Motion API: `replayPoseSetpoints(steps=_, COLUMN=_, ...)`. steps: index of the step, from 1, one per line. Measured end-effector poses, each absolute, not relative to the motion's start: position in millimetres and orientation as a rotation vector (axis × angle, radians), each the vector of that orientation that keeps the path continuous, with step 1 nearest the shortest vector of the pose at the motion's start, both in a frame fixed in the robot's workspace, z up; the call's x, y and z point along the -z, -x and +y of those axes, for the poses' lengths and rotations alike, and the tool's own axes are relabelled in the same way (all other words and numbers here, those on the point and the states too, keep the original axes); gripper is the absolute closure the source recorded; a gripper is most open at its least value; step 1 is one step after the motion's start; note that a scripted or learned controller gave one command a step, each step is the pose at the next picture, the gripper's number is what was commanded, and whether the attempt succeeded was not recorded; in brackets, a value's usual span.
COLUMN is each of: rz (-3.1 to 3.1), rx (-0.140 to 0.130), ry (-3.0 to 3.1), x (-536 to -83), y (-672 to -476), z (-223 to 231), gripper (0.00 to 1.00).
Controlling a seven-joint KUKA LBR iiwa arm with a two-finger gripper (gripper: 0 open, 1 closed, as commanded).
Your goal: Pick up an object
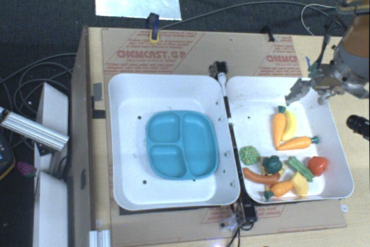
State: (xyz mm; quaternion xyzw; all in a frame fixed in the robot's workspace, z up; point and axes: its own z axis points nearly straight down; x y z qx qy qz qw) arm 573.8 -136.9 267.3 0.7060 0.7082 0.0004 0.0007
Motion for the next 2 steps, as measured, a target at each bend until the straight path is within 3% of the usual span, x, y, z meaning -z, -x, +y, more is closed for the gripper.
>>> replayPoseSetpoints(steps=1, rz=2.224, rx=0.003, ry=-2.221, x=-158.1, y=-590.0, z=-158.8, gripper=0.0)
replayPoseSetpoints(steps=2, rz=2.218, rx=-0.006, ry=-2.213, x=-102.3, y=-582.8, z=-140.6, gripper=0.0)
